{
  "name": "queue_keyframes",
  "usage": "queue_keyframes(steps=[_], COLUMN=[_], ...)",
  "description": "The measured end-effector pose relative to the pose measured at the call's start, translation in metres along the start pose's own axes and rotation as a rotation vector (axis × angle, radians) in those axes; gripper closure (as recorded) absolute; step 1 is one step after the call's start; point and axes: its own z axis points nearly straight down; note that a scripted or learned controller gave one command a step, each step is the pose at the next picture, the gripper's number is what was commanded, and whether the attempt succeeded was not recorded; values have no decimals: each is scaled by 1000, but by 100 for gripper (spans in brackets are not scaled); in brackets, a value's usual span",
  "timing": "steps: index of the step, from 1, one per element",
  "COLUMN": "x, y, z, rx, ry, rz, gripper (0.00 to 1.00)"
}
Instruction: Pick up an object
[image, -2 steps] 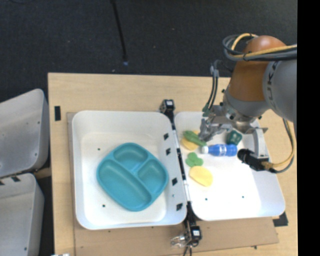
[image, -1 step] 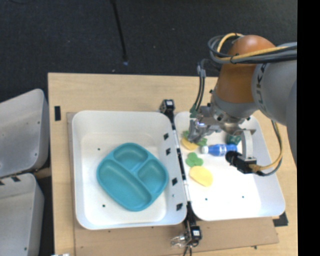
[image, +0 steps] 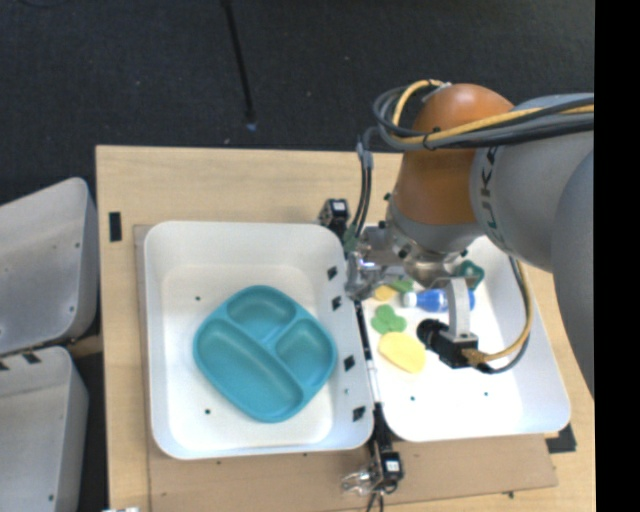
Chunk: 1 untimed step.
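The gripper (image: 420, 272) hangs low over the right bin (image: 500, 405), above small toys just beside the yellow piece (image: 402, 352); its grip state cannot be told

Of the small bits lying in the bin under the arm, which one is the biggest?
The pale yellow piece, lying at the near end of the cluster in the right bin. It is broader than the green piece just behind it and the blue one.
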Motion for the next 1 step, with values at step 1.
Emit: queue_keyframes(steps=[1], x=[47], y=[-4], z=[1], rx=[0], ry=[1], rz=[-2], gripper=[100])
